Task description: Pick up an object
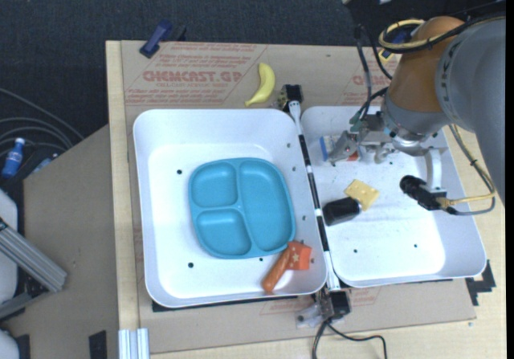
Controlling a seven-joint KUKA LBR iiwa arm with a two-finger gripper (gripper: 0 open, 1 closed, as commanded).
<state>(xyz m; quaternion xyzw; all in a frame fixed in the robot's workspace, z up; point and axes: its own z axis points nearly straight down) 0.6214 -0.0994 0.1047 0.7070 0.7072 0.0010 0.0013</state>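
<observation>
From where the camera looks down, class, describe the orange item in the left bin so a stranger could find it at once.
Start at the left bin, which holds a blue divided plate. Just past the plate's lower right corner, near the bin's bottom edge and the wall shared with the right bin, lies the orange carrot-shaped toy, tilted. It is the sole orange piece in this bin; the yellow banana lies outside on the bench.

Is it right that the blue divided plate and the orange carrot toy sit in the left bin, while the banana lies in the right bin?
Not quite. The blue divided plate and the orange carrot toy do sit in the left bin, but the banana lies outside both bins, on the bench board behind the left bin, as the camera view shows.
</observation>
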